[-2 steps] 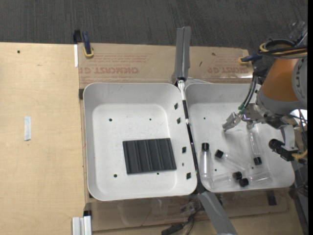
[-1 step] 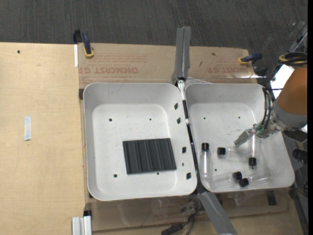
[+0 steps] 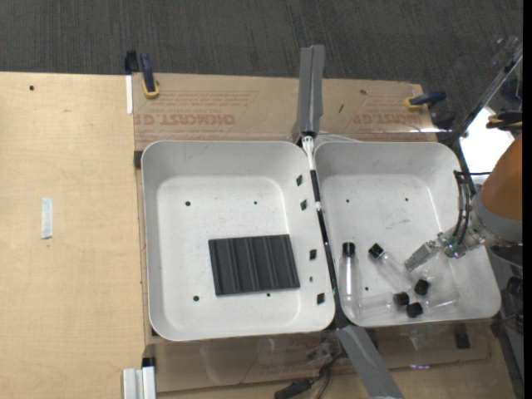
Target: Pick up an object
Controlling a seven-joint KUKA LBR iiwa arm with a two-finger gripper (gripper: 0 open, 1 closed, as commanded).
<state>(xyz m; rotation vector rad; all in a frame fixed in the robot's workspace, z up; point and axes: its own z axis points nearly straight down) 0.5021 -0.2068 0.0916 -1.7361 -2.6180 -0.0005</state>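
Note:
Several clear vials with black caps lie in the near part of the right bin (image 3: pixel 391 165). One long vial (image 3: pixel 347 271) lies near the bin's left wall, and a short vial (image 3: pixel 380 255) is just right of it. Three more black-capped vials (image 3: pixel 411 299) cluster by the front wall. My gripper (image 3: pixel 421 258) reaches in from the right and hangs low over the bin floor, just right of the short vial and above the cluster. In the left bin (image 3: pixel 166 181) a black ribbed rectangular pad (image 3: pixel 253 264) lies flat.
A grey divider post (image 3: pixel 311 90) stands between the bins at the back. Clamps (image 3: pixel 148 81) hold cardboard on the bench behind the bins. The arm's orange band (image 3: pixel 505 185) is over the right bin's right wall.

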